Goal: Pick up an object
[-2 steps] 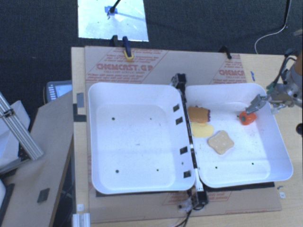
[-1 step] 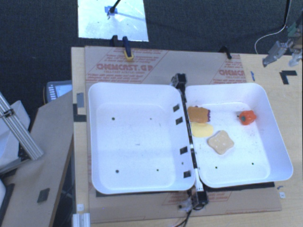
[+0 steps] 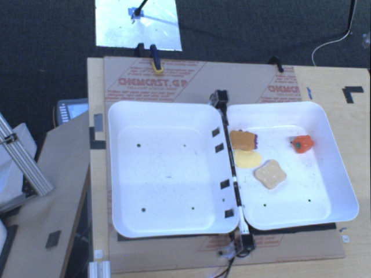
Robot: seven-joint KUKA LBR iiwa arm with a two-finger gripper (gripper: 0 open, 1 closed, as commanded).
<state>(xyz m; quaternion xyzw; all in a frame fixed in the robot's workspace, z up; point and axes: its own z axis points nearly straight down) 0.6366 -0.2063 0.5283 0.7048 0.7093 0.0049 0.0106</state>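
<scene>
Nearest you in the right bin (image 3: 333, 204), the toast (image 3: 270, 174) lies flat and a little askew, close to the middle of the bin floor. Just beyond it, toward the divider where the two bins meet, a pale yellow slice (image 3: 247, 159) lies flat, and the orange block (image 3: 243, 140) with a purple edge sits touching its far side, hard by the divider. Off toward the bin's right wall, the red pepper (image 3: 301, 144) stands well apart from the rest. The left bin (image 3: 116, 213) has bare floor.

You cannot tell the gripper's state from here, so open it fully before you descend.

Choose the pepper or the toast. The pepper has free room all round and some height to close on; it is likely rounded, so centre over it or it may squirt out. The toast is low; come straight down and close across its narrow width. Avoid the yellow slice and block: they touch, and the divider crowds the fingers.
</scene>
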